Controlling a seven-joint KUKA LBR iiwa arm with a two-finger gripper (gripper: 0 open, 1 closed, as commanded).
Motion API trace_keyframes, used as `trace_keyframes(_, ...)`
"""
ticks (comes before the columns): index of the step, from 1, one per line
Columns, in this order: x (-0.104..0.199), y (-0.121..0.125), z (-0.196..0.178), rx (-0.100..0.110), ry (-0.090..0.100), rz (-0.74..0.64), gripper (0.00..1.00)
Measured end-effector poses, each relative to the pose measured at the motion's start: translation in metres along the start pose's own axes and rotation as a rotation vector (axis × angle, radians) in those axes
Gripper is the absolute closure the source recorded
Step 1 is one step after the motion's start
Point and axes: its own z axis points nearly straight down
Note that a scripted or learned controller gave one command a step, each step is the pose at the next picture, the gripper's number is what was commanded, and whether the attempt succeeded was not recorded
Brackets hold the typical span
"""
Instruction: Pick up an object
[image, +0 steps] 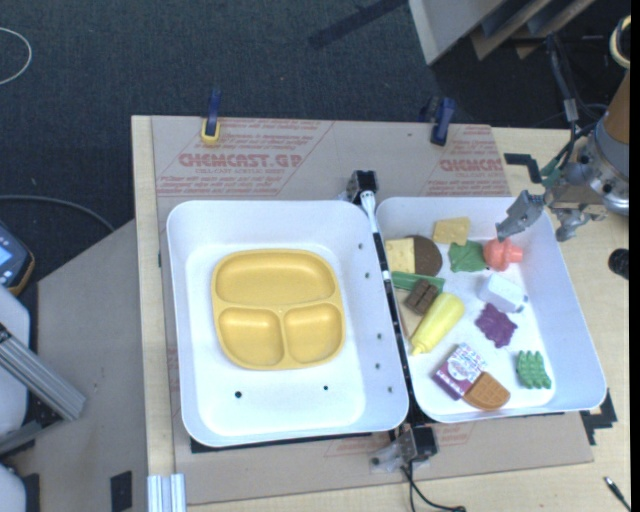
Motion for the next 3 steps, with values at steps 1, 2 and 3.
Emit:
trace_keyframes(1,0.000,0.002,-0.006,-0.012,-0.002,-0.002,0.00)
trace_keyframes(2,0.005,0.002,0.057,-0.004,0.000,-0.002,0.00)
trace_keyframes(3,0.015,0.005,0.110,-0.005,0.000,-0.003,0.00)
